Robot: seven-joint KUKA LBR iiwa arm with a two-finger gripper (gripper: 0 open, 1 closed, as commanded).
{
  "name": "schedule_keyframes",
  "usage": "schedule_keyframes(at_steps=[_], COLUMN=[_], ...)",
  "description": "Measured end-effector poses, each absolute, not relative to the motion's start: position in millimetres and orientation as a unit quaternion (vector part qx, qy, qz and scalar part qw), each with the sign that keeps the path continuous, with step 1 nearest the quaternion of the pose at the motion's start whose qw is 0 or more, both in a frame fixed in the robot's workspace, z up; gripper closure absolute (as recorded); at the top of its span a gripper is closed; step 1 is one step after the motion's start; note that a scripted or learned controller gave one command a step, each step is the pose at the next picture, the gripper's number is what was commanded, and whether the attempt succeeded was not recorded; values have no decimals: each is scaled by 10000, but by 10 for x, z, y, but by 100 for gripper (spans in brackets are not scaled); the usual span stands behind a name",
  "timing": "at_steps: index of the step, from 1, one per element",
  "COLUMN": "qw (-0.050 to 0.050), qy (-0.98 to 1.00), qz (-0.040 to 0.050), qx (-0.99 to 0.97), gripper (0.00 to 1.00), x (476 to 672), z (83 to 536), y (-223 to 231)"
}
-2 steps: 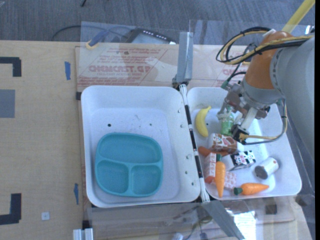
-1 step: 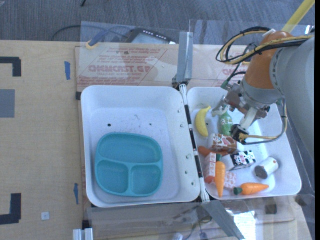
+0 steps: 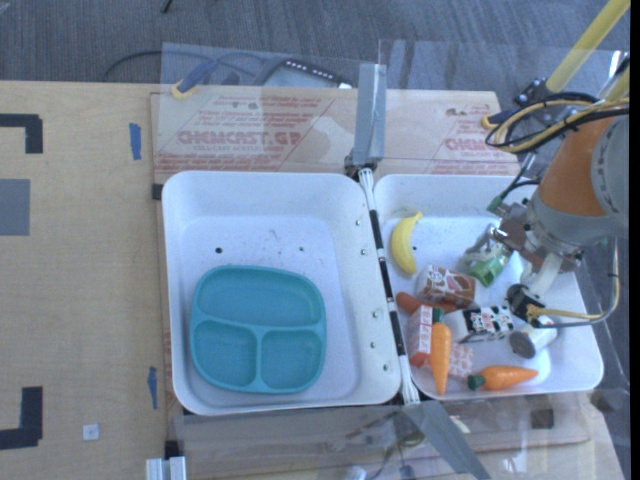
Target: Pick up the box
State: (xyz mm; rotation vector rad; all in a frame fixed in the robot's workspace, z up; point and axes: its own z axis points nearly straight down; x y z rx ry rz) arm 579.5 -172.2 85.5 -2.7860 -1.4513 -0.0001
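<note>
The gripper hung over the right bin; its state could not be told. The box was best approached squarely, clear of the banana.

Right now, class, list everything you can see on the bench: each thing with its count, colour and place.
Bins: two, white, side by side.
Divided tray: one, teal, left bin.
Banana: one, yellow, right bin, far left corner.
Carrots: two, orange, right bin, near side; the other lies nearer the right corner.
Brown box: one, right bin, middle.
Cow-patterned carton: one, black and white, right of the box.
Green item: one, beside the arm's tip.
Arm: one, grey with orange band, over the right bin.
</note>
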Motion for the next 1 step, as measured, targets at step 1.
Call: schedule_keyframes(at_steps=[1], qw=[6], qy=[-4103], qz=[-9], qx=[-9119], gripper=[0], x=[5657], z=[860], y=[-1376])
